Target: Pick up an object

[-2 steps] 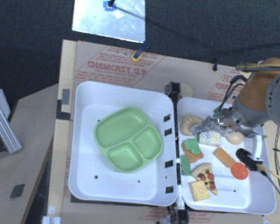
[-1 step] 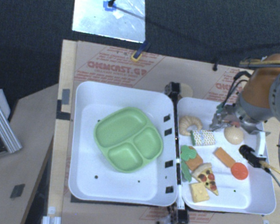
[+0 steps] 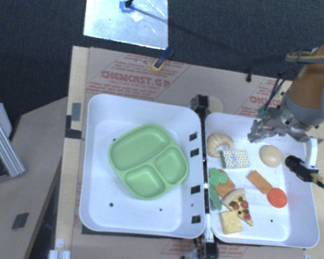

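The right bin [image 3: 299, 231] holds several toy foods: a tan bagel [image 3: 219, 142], a checkered packet [image 3: 235, 159], a pale egg [image 3: 270, 155], an orange stick [image 3: 259, 181], a red-orange disc [image 3: 277, 197], a green leafy piece [image 3: 218, 179], a pizza slice [image 3: 240, 206] and a yellow cheese block [image 3: 231, 222]. My gripper [image 3: 257, 135] hangs over the bin's far side, between the bagel and the egg, just above the floor. Nothing shows between its fingers.
The left bin [image 3: 91, 205] holds a green divided plate [image 3: 148, 160]. A black divider [image 3: 202, 160] runs between the bins. The grey arm [image 3: 314, 86] reaches in from the upper right. A silver sheet [image 3: 128, 10] lies beyond the bench.
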